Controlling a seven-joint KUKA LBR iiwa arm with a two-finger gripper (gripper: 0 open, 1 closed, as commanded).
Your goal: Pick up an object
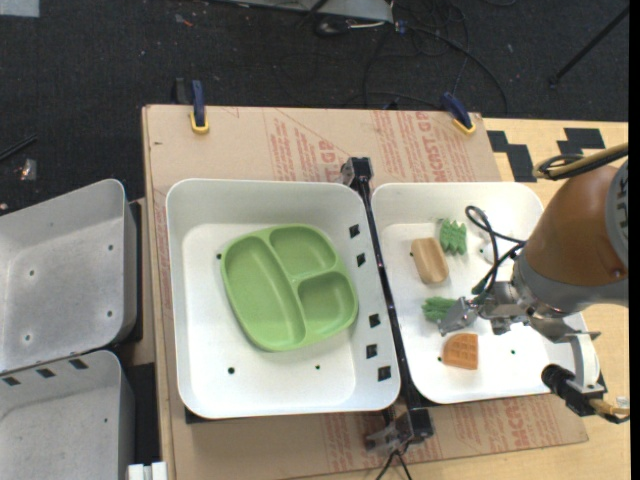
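The right bin (pixel 520 203) holds several small objects. A tan block (pixel 430 261) lies at its upper left, with a green toy (pixel 454 235) beside it. Lower down sits an orange waffle-like piece (pixel 461 351), and a second green piece (pixel 437 309) lies just above it. My gripper (pixel 466 315) reaches in from the right, low over the bin, its tip right next to that second green piece and above the orange piece. The arm's orange band (pixel 585 230) and grey wrist cover the bin's right part.
The left bin (pixel 200 208) holds a green divided plate (pixel 289 286). A black divider with clamps (pixel 378 278) runs between the bins. White trays (pixel 60 268) lie off the bench to the left. Cables hang near the wrist.
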